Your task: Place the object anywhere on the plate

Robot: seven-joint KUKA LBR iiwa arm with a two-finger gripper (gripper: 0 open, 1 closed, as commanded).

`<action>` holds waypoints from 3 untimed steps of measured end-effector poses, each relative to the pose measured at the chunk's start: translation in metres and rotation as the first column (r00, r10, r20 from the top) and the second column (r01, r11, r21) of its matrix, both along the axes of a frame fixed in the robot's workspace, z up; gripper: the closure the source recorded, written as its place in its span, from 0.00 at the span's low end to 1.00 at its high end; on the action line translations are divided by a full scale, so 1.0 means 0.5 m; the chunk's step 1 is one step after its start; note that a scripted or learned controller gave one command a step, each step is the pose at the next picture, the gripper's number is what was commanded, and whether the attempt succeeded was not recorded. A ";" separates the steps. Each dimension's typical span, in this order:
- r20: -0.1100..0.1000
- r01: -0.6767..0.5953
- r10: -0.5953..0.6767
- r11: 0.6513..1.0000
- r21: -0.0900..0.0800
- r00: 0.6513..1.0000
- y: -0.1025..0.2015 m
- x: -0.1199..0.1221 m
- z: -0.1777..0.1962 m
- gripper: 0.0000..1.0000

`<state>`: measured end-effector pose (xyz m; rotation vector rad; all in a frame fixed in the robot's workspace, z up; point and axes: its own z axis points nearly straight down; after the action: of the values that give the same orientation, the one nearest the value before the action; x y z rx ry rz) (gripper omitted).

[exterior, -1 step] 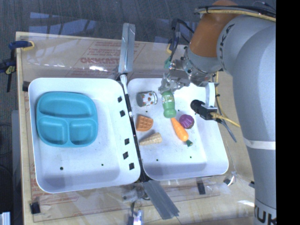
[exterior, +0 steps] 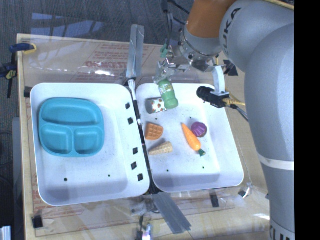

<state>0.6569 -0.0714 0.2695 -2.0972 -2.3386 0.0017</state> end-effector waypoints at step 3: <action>-0.004 -0.080 0.080 0.997 0.000 0.997 0.283 -0.030 -0.157 0.00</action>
<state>0.6417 0.0699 0.1909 -2.0008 -2.4184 0.0064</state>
